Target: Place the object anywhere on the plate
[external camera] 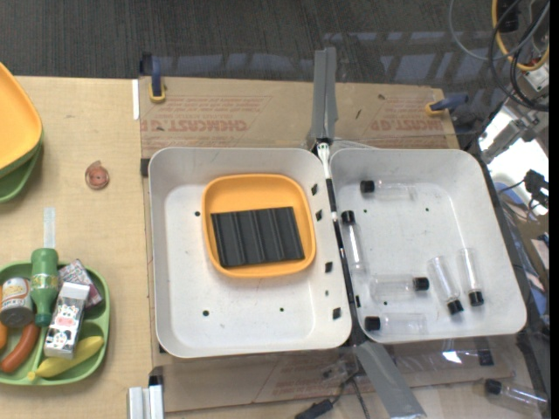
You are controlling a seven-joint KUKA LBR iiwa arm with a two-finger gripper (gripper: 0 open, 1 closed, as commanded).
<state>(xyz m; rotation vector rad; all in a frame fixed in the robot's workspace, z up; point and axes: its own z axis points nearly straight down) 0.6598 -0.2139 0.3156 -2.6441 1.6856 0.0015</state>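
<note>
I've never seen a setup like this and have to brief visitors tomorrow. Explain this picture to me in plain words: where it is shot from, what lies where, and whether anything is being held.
This is one fixed camera above a workbench, looking down at a slant. The bench belongs to a robot arm that reaches in from the picture's right.

Two shallow white bins sit side by side. In the left bin lies an orange plate with a dark ribbed slab resting on it. The right bin holds several clear plastic tubes with black caps, lying scattered on their sides.

The job is to put an object onto the plate. Nothing in the picture is being held.

Further left, on the wooden table, a green tray holds toy food and small packages, and part of an orange dish shows at the edge.
</note>
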